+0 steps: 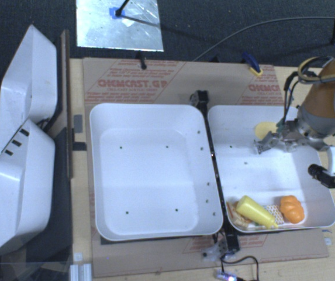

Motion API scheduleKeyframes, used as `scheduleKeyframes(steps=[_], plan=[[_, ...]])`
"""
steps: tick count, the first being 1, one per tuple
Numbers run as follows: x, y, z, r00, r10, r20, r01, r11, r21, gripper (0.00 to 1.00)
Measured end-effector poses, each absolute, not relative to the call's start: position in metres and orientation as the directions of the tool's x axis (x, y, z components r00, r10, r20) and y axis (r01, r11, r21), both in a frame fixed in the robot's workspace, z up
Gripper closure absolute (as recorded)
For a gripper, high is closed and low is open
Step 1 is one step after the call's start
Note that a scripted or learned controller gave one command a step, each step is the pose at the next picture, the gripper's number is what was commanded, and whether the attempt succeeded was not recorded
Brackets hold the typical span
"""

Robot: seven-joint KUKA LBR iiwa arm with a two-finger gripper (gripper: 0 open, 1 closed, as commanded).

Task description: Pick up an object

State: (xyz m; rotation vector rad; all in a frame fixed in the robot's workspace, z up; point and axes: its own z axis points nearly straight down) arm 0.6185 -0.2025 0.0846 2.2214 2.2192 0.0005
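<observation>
In the right bin [255, 177], my gripper [265, 144] hangs low near the back, its metal fingers pointing left. A pale yellow round object [264, 129] lies just behind the fingertips, partly hidden by the gripper body. Along the front wall lie a yellow banana-like piece [255, 211], an orange fruit [292, 209] and a small white mesh-patterned item [276, 215]. Nothing shows between the fingers.
The left bin [149, 168] sits beside the right one, separated by a black divider rail [213, 163]. Two spare white bins [21, 145] lean at the far left. A blue-and-yellow clamp [252, 64] sits on the cardboard behind the bins.
</observation>
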Motion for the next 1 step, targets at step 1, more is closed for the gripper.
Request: scheduleKeyframes(steps=[1], plan=[[0.64,-0.1972,0.0847,-0.001,1.0,0.0,1.0,0.001,0.002,0.0]])
